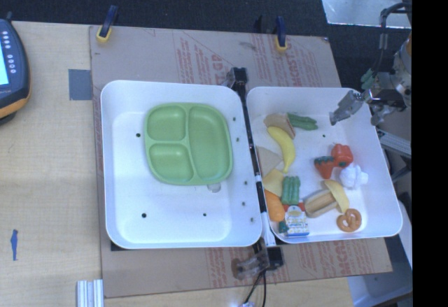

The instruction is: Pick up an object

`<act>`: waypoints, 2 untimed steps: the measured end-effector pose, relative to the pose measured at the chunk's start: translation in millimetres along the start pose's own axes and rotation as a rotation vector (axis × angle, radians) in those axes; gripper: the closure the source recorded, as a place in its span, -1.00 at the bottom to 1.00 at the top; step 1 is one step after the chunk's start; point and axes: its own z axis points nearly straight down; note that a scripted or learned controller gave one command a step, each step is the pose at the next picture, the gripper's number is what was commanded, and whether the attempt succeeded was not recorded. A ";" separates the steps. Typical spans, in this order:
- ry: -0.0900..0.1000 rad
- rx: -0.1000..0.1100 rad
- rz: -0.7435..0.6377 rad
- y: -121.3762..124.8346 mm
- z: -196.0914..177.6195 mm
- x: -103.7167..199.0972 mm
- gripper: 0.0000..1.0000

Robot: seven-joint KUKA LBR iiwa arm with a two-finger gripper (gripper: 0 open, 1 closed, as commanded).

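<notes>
- We see the hand point(358, 105) hovering over the right bin's point(371, 132) upper right corner; we cannot tell its state.
- Toy food lies in that bin: a banana point(283, 145), a pretzel point(349, 219), a red piece point(334, 159).
- The left bin point(119, 180) holds a green divided plate point(187, 143).

Both bins point(119, 229) look like smooth, faintly glossy white plastic. The green plate point(189, 143) is matt plastic. The toy foods, such as the banana point(283, 146), look like smooth plastic. The worktop point(49, 159) is pale wood-grain, overlaid with printed brown cardboard point(203, 54). The end effector point(358, 104) appears dull grey metal.
</notes>
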 end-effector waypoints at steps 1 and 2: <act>0.003 0.007 -0.008 29.7 93.2 77.8 -1.00; 0.000 0.006 0.001 34.2 152.2 60.7 -1.00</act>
